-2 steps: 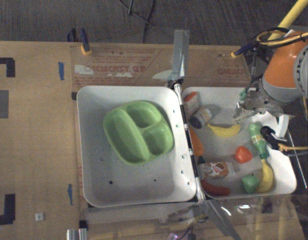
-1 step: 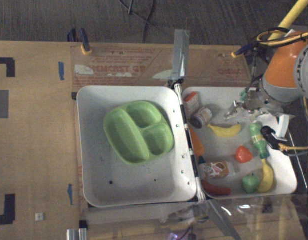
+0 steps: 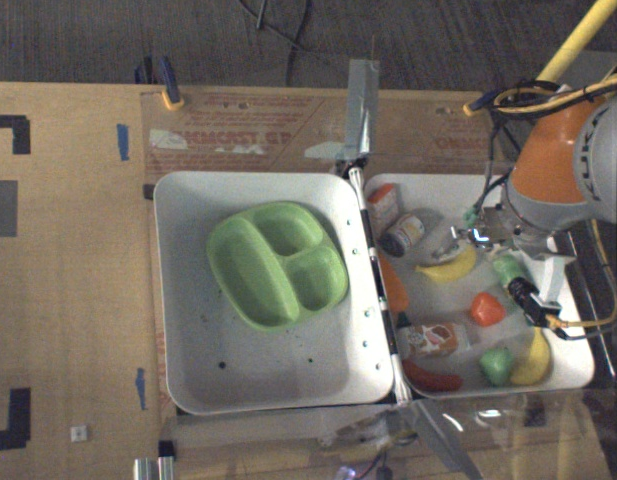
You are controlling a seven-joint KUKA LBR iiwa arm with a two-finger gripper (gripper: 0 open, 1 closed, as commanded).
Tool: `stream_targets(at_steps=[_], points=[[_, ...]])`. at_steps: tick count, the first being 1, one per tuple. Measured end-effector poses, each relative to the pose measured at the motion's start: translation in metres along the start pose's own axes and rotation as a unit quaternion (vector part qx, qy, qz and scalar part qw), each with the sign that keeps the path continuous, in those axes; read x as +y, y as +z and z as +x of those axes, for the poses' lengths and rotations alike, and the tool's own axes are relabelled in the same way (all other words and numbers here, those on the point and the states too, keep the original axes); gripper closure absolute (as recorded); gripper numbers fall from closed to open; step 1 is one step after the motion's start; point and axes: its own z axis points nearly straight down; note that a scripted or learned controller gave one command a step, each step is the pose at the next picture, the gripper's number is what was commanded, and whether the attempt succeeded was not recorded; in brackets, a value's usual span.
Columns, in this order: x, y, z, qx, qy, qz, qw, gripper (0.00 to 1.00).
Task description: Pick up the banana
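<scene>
The banana [image 3: 450, 266] is yellow and curved, lying in the middle of the right bin [image 3: 580, 368]. My gripper [image 3: 477, 236] hangs at the end of the grey arm with the orange band [image 3: 553, 168], right over the banana's upper right end. From this angle the wrist hides how the gripper meets the fruit. A second yellow fruit [image 3: 533, 360] lies near the bin's front right corner.
Around the banana are a small can [image 3: 406, 233], a red and white packet [image 3: 385, 203], an orange carrot [image 3: 391, 286], a red fruit [image 3: 487, 309], a labelled bottle [image 3: 433, 340], a red chili [image 3: 433, 378] and green pieces [image 3: 496, 365]. The left bin [image 3: 188, 368] holds a green divided plate [image 3: 278, 263].
</scene>
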Motion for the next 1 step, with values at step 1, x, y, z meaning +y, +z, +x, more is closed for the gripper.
stream_targets(at_steps=[1], points=[[0.0018, -0.012, -0.002, -0.002, 0.001, -0.003, 1.0, 1.0]])
